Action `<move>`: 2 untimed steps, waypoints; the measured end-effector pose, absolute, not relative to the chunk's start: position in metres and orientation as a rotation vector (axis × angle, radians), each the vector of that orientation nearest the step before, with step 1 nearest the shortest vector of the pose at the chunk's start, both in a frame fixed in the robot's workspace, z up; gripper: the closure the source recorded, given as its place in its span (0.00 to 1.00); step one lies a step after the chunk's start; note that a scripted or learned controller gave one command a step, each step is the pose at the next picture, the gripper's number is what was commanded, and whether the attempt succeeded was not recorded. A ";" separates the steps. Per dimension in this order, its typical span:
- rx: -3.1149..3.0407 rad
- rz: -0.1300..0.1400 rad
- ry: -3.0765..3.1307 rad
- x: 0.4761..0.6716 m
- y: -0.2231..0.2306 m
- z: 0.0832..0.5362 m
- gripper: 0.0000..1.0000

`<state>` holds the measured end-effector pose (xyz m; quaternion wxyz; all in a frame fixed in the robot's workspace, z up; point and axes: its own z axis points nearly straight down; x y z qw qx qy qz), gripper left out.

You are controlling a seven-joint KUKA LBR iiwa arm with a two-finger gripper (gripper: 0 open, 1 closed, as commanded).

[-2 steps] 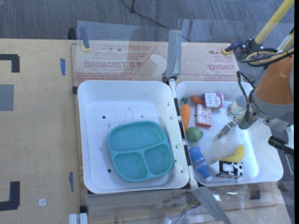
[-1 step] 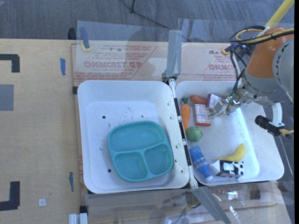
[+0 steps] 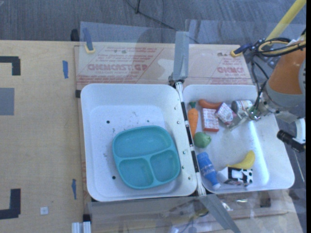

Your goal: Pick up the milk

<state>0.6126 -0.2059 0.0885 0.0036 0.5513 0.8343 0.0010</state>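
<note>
- Wooden bench (image 3: 39, 130) carries two white bins; the left bin (image 3: 92, 110) holds one teal plate (image 3: 146, 156), with bare floor along its 9 o'clock side.
- The claw (image 3: 249, 113) sits at 12 o'clock in the right bin (image 3: 277, 171), beside a small carton (image 3: 224, 113); we cannot tell whether it is open or closed.
- We count one milk (image 3: 240, 175) at 6 o'clock by the near wall, touching one banana (image 3: 247, 159), plus one blue bottle (image 3: 208, 169) and two carrots (image 3: 193, 120).

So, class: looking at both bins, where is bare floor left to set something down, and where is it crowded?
Free: right bin's middle, between lime, bottle and banana; left bin above the plate. Crowded: right bin's top, with carrot, cartons and gripper.
</note>
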 end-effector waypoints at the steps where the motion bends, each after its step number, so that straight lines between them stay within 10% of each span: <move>1: 1.720 0.004 2.608 0.616 -0.207 0.101 1.00; 2: 1.528 0.001 2.737 0.605 -0.223 0.187 1.00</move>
